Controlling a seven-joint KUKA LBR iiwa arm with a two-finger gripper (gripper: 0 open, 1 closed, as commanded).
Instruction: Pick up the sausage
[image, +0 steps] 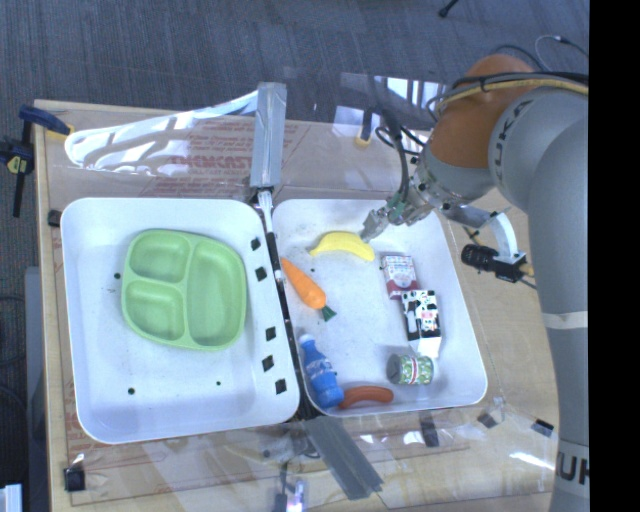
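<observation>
The gripper (378, 224) is small and partly blurred at the far edge of the right bin (455, 300), just beside the banana (342, 245); whether its fingers are parted or closed cannot be told, and nothing shows between them. That bin holds seven things: one banana, one carrot (304, 284), one red-labelled packet (399, 274), one cow-print carton (422, 318), one can (411, 370), one blue bottle (321, 371), and the sausage (366, 397) against the near wall, touching the bottle. The left bin (90, 380) holds one green divided plate (185, 289).
</observation>
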